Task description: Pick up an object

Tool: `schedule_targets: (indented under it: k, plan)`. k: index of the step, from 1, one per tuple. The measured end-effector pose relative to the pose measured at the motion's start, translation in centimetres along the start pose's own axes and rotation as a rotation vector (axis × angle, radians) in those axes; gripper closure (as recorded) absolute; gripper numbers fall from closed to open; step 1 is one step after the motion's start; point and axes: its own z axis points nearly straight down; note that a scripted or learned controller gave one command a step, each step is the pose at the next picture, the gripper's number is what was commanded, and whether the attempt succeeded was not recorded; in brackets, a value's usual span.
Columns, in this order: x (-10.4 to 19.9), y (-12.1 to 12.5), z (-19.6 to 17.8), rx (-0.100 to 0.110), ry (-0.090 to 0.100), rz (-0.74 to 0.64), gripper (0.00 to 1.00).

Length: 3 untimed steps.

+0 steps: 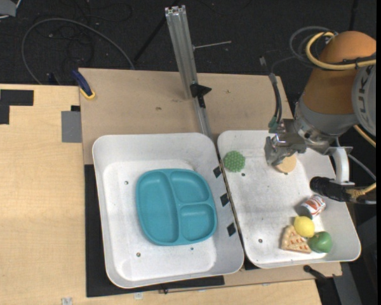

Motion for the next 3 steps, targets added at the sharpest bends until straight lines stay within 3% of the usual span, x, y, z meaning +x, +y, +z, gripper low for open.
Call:
schedule_targets:
  k: [3]
  plan:
    - [15.6,-6.0,3.3,0.002,0.000,-0.002,1.00]
